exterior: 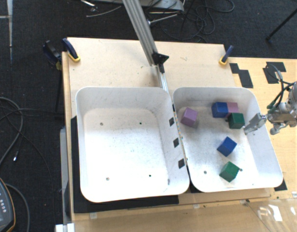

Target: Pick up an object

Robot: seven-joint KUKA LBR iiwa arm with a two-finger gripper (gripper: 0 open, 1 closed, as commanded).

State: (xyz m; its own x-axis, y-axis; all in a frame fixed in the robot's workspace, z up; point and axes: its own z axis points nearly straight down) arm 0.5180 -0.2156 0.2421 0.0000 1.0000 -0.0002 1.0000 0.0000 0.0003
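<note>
Two white bins are sitting side by side on the tabletop [119, 62]. The left bin [122, 144] is holding nothing that can be made out beyond specks on its floor. The right bin [262, 151] is carrying all the candidates.

The arm is coming in at the right edge, with the gripper [255, 123] hanging over the right bin's right wall, just beside the dark green cube [236, 120]. Whether the gripper is spread or pressed together cannot be told at this size; nothing is showing between its tips, so it is carrying nothing.

Six cubes are lying in the right bin, all on the floor. Three are bunching near the top right: a blue cube [219, 109], a pink cube [232, 107] touching its right side, and the dark green cube just below them, touching or nearly so. The purple cube [189, 117] is sitting alone near the divider. A second blue cube [227, 146] is sitting mid-bin, well apart from the cluster, and a green cube [230, 171] is lying below it near the front wall.

Progress, as a judgement: nothing is picked yet. The approach is looking partly done at best; descent, closing on one cube and lifting are all left. The dark green cube is looking like the nearest target, but its neighbours are crowding it, so the isolated cubes are probably offering the cleaner grasp.
</note>
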